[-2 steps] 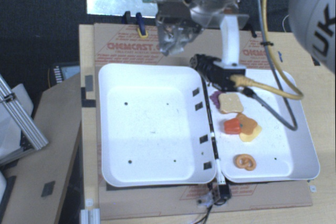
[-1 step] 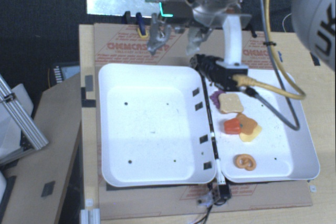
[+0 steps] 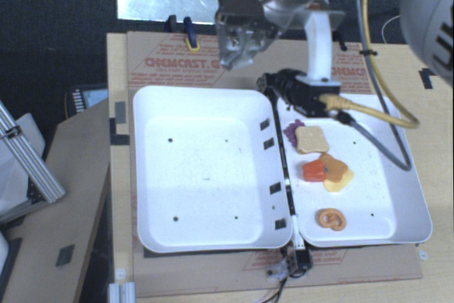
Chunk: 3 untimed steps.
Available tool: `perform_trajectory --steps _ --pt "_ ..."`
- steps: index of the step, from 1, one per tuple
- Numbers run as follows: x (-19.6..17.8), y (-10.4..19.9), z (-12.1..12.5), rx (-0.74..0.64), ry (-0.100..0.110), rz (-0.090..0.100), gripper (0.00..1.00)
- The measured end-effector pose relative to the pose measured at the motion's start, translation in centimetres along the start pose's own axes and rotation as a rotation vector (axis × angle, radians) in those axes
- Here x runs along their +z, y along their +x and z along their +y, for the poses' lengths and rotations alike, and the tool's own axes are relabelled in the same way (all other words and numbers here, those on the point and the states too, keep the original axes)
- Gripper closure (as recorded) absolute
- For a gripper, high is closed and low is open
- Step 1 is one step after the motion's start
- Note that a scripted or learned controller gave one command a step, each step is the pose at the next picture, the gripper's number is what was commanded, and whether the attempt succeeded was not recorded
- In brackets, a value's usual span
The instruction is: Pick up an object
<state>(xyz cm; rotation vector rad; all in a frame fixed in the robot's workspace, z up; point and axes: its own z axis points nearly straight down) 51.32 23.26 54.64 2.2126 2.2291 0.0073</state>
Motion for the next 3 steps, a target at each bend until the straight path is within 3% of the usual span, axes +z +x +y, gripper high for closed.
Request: perform_trajectory --steps 1,2,3 --pt "0.0 0.0 0.0 -0.001 0.001 0.000 0.00" --pt "-1.1 0.0 0.0 -0.004 -0.002 0.002 1.00" --pt "-1.1 0.0 0.0 -0.005 -0.001 0.001 0.00"
